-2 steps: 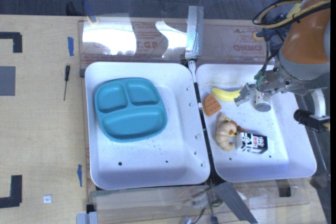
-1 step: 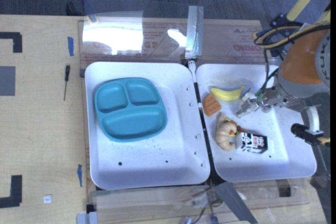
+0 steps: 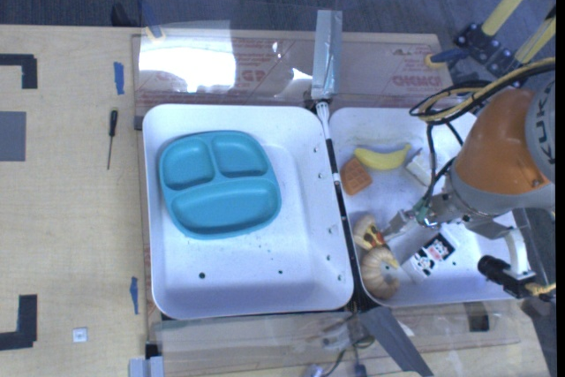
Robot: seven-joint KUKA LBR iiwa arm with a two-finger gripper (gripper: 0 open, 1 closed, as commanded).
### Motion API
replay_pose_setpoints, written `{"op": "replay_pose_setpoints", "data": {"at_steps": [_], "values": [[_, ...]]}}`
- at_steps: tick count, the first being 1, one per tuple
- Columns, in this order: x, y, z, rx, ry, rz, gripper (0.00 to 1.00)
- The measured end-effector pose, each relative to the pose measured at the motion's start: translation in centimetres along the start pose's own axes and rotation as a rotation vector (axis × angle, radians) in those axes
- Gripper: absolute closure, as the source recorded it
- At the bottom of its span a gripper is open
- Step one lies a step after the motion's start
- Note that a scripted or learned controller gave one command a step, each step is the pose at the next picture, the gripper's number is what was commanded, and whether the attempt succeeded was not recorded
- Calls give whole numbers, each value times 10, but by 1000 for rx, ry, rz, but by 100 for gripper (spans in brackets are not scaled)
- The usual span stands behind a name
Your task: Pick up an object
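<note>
From where I stand the pick looks begun but not finished. The grey arm with the orange band (image 3: 499,146) leans in from the right over the right-hand shallow white bin (image 3: 459,287), and its hand (image 3: 399,227) is low among the things at that bin's left side, pointing toward a small yellowish and red lumpy toy (image 3: 367,234) and, just below that, a tan ridged shell-shaped object (image 3: 381,271). The hand is too small and blurred for me to say how wide it stands or whether anything sits in it, so I count nothing as lifted yet. A yellow plastic banana (image 3: 383,157), an orange wedge-shaped piece (image 3: 357,178) and a black-and-white printed card (image 3: 433,253) all lie on the bin floor. The left-hand white bin (image 3: 256,278) bears a blue divided plastic plate (image 3: 219,182), well apart from the arm. What is left, I judge, is a firm grip and the raise.
</note>
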State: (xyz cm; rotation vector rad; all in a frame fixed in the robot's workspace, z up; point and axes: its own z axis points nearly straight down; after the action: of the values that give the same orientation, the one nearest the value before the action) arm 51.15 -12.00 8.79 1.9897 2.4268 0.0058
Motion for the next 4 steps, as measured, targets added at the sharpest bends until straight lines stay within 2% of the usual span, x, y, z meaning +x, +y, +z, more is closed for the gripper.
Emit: {"op": "replay_pose_setpoints", "data": {"at_steps": [1, 2, 3, 4], "values": [[-6, -31, 0, -4, -4, -232, 0], [-53, 33, 1, -2, -3, -19, 0], [-75, 106, 2, 1, -1, -117, 0], [-43, 149, 0, 10, -1, -166, 0]]}}
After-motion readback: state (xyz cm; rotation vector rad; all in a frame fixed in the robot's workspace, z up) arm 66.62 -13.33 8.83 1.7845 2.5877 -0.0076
